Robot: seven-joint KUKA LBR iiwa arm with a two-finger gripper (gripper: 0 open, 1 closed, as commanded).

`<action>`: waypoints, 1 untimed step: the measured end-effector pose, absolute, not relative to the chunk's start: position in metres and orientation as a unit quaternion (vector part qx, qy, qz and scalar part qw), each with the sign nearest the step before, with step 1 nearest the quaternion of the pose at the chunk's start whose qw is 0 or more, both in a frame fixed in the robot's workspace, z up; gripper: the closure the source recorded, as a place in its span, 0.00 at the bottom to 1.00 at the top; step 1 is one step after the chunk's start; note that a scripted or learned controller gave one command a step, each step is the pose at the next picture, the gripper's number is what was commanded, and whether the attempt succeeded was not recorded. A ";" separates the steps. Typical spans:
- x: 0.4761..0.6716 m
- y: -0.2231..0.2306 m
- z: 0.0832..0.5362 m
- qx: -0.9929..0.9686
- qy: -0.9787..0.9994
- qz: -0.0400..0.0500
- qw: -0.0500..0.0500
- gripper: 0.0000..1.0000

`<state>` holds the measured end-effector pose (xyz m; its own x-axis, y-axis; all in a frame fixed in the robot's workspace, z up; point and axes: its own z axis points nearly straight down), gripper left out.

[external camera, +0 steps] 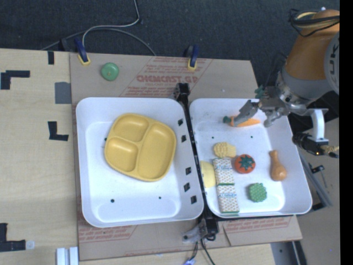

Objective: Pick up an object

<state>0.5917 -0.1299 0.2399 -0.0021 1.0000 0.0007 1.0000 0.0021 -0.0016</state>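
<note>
Nearest your camera, at the front of the right bin (298, 203), you have two patterned packets (225, 185) laid end to end, with a green broccoli-like piece (257, 192) just beside them, all well in front of the gripper (258, 112). Moving back toward the gripper you find a red tomato (244, 163), a yellow corn piece (224, 149), a pale yellow piece (208, 174) against the bin's left wall and a brown drumstick (277, 166) off to the gripper's right-hand front. You see the gripper over the back of the right bin, its fingers spread apart and gripping nothing. An orange carrot (242, 122) lies on the bin floor just below and between the fingers; you cannot tell whether either finger touches it. Far to the gripper's left, in the left bin (88, 148), a yellow divided plate (140, 146) sits flat. Behind that bin, a green ball (110, 71) rests on the cardboard (220, 76), well apart from the gripper
</note>
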 end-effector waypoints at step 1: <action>0.580 -0.126 0.086 -0.706 -0.708 -0.001 -0.001 0.00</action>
<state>0.5804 -0.1256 0.0864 -0.0018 1.0000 0.0001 1.0000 0.0018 0.0023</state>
